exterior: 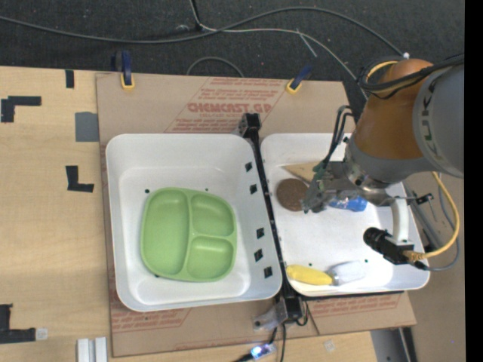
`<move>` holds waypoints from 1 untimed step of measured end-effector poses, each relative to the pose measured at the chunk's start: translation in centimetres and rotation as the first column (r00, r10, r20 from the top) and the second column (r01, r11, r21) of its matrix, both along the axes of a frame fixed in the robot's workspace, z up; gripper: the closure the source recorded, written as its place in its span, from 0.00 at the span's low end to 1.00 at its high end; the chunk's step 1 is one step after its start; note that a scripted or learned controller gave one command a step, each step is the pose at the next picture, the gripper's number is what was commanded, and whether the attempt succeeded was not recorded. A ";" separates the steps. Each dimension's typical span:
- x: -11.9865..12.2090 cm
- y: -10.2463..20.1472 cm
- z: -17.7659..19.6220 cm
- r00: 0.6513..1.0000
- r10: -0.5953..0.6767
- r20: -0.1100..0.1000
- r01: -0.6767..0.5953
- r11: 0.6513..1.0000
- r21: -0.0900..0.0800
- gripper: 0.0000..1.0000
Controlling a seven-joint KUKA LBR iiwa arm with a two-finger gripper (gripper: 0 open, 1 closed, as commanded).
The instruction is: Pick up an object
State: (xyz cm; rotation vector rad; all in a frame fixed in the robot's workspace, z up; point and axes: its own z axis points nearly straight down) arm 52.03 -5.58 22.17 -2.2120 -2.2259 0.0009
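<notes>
My gripper [321,194] hangs low in the right bin [355,255], near its middle, beneath the orange wrist band. Just left of it lies a round brown disc [290,194], close to or touching the fingers. A small blue object [355,203] sits right beside the gripper on its right. A tan, wedge-shaped piece [302,171] lies behind the disc. At the bin's front edge rest a yellow banana-like object [309,276] and a white oval object [349,271].
The left bin [124,164] holds a green divided plate [189,234]. A black divider [260,202] runs between the bins. The arm's grey body and cables [423,225] cover the right bin's right side. Cardboard lies under both bins.
</notes>
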 end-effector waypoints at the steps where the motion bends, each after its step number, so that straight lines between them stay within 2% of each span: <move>1: 0.7 5.5 1.0 1.000 0.001 0.002 -0.001 1.000 0.000 1.00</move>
